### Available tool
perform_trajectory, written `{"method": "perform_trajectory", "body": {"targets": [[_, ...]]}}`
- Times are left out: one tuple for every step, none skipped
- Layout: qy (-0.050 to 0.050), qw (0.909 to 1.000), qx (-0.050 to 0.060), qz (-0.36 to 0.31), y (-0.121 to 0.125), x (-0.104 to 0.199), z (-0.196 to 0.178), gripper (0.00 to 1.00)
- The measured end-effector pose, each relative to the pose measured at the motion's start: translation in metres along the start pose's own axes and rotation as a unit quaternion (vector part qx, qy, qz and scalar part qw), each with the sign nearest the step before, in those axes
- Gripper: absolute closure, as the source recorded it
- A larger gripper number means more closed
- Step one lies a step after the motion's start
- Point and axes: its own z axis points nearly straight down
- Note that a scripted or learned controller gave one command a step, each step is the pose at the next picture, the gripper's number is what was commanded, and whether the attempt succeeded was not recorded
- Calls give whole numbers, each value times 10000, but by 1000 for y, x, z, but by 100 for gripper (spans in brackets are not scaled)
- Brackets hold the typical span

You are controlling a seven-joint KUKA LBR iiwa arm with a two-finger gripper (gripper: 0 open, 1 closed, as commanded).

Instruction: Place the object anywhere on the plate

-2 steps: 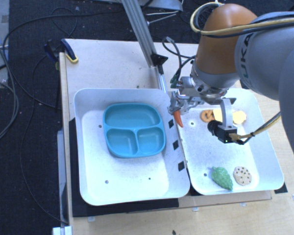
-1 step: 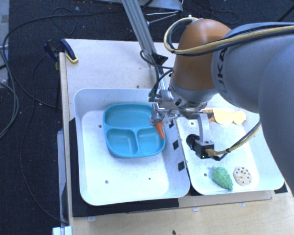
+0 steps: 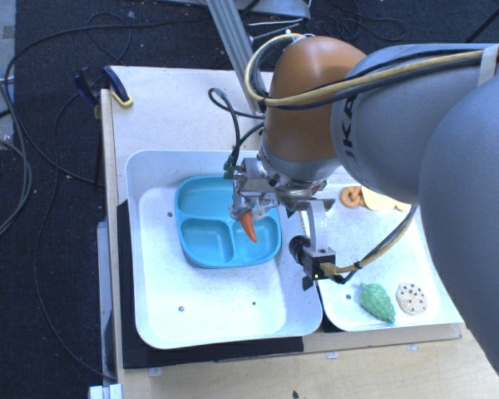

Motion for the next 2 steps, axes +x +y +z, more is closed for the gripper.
{"method": "perform_trajectory", "body": {"targets": [[-6,10000,4,36,-4,-10,-2,100],[-5,10000,1,36,-4,-10,-2,0]]}}
